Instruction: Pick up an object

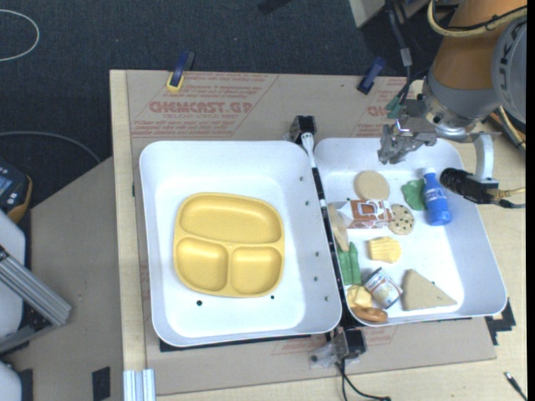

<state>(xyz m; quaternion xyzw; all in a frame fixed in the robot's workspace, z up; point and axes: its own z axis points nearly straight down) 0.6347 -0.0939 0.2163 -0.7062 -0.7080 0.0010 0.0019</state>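
Fingers [393, 150] hang dark and close together at the gripper [396, 152] tip over the far end of the right bin [481, 261], with nothing seen between them; whether they are fully closed I cannot tell; they sit just above a round tan disc [371, 184], apart from it; the grey wrist and orange band [472, 36] rise to the upper right. Near the disc lie a green piece [413, 194], a blue bottle [435, 199], a brown packet [368, 213] and a cookie [402, 220]; toward the near end, a yellow chip [384, 248], a green strip [349, 266], a small jar [383, 288] and a tan wedge [426, 290]; the left bin [159, 224] holds a yellow divided tray [227, 242]; both bins rest on a brown board [209, 107].
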